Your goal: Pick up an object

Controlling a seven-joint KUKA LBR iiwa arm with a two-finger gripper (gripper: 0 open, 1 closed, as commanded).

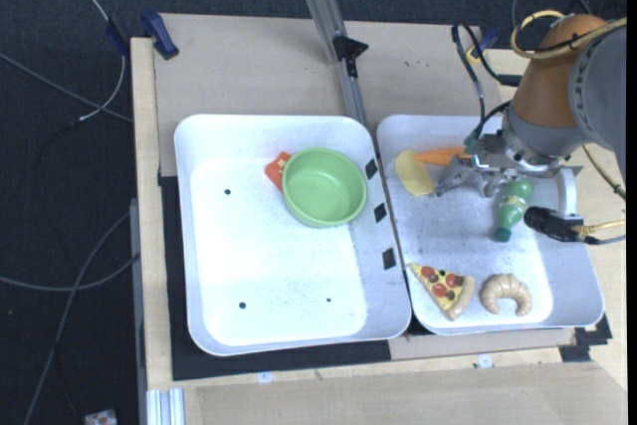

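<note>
Your nearest candidate is the green bottle (509, 207), lying in the right bin (438, 244) with its darker capped end toward the front, directly below the gripper (488, 176). You cannot tell from this slant how wide the gripper stands or whether it has hold of anything; it sits low over the bin's rear half, just above the bottle. Left of it you have a yellow chip-shaped piece (414, 173) with an orange carrot (438, 155) touching its back edge. At the front of that bin lie a toy pizza slice (442, 287) and a croissant (506, 294), side by side. In the left bin (269, 294) a green bowl (323, 186) rests against a small orange-red object (277, 169) near the rear
</note>
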